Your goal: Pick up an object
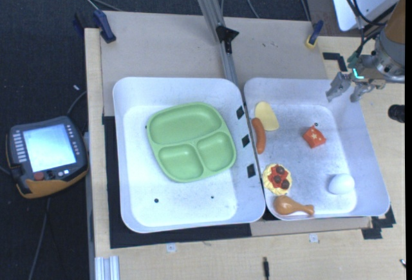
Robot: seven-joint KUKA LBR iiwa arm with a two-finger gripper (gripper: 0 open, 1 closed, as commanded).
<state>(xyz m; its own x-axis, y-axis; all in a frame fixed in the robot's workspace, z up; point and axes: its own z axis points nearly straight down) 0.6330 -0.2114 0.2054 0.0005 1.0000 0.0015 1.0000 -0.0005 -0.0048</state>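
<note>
1. The hot dog lies in the right bin against its 9 o'clock wall, its long axis running 12 to 6 o'clock
2. The drumstick sits at the bin's 7 o'clock corner, long axis 9 to 3 o'clock, thin end toward 3 o'clock
3. Between them lie a yellow chip at 11 o'clock and a small pizza; a red block is near the middle and a white egg at 5 o'clock
4. The gripper hovers over the bin's 1 o'clock corner, fingers apart, holding nothing
5. The left bin holds a green divided plate; both bins rest on a pale wooden bench
6. Bare floor shows between the block and the egg; the hot dog and drumstick crowd the walls
</note>
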